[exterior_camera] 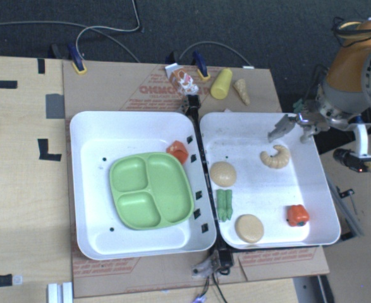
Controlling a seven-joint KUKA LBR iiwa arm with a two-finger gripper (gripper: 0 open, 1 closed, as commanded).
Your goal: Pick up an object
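the gripper (295, 127) hangs over the upper right corner of the right bin (318, 188), its two fingers spread apart with nothing between them. the croissant (275, 157) lies on the bin floor just below and left of it, not touching.

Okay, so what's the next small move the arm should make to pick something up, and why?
Probably shift the gripper a little toward the croissant and lower it. The gripper hangs near the far right corner of the right bin with nothing between its fingers, and the croissant is the nearest item, lying apart from the others.
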